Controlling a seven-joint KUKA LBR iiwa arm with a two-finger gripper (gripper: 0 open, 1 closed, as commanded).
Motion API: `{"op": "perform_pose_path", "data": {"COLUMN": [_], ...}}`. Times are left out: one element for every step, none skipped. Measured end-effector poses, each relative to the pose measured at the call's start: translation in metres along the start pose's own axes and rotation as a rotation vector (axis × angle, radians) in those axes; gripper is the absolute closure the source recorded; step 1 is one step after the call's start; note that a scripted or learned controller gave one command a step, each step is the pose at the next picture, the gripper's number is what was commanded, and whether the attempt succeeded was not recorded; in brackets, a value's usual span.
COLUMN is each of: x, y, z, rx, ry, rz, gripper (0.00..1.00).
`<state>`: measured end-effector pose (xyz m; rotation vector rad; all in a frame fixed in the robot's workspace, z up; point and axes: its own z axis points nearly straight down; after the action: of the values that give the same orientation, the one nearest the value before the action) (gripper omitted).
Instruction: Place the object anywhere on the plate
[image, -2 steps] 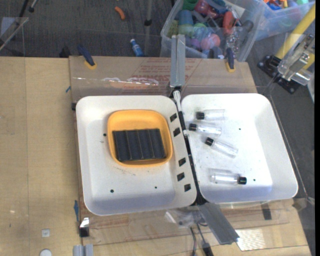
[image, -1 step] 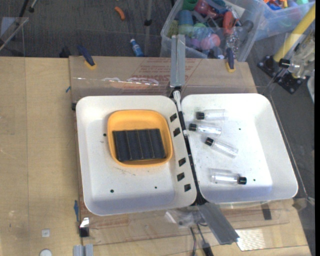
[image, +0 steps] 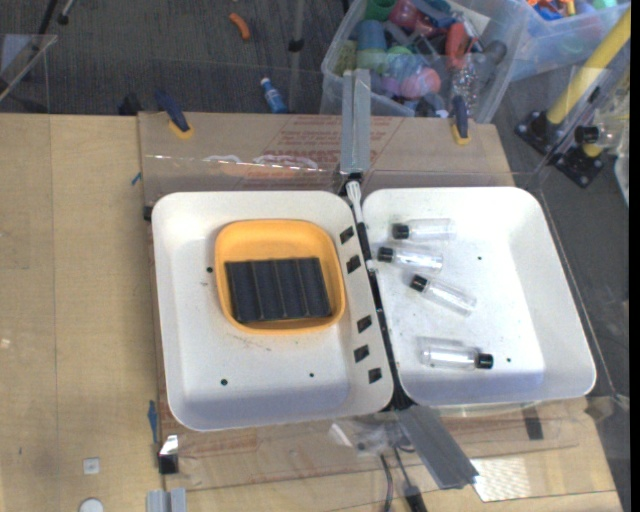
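Over in the right bin (image: 520, 300), four clear vials with black caps lie loose on the white floor, and that is where the action has to start. The top vial (image: 425, 230) lies near the far wall, the second vial (image: 410, 258) lies just below it and close to the centre divider, the third vial (image: 442, 292) sits at a slant mid-bin, and the fourth vial (image: 455, 357) rests on its own towards the near edge, cap pointing right. All four lie flat and apart from one another.

Across the divider, in the left bin (image: 180, 300), the orange plate (image: 228, 240) waits, and a black ribbed slab (image: 278, 290) already covers most of its middle, leaving the rim and a band along the far side bare.

By my reading, the pick has not yet begun: no vial is off the floor. As for the gripper, I cannot tell whether it is spread or pressed together, nor how it stands relative to any vial.

The next move calls for a descent onto one vial, jaws set across its narrow body, not along it. The fourth vial looks the easiest, with free room all round. These are round and slick, so I expect rolling if the approach is off-centre. Then comes a lift, a carry left over the divider, and a release onto the plate.
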<state>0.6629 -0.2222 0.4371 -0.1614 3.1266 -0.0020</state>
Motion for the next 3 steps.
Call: {"op": "perform_pose_path", "data": {"x": [-0.0057, -0.0053, -0.0054], "y": [0.0013, 0.0006, 0.0008], "z": [0.0001, 0.0000, 0.0003], "rx": [-0.001, -0.002, -0.004], "ry": [0.000, -0.001, -0.001], "rz": [-0.284, -0.657, -0.978], "gripper": [1.00, 1.00, 1.00]}}
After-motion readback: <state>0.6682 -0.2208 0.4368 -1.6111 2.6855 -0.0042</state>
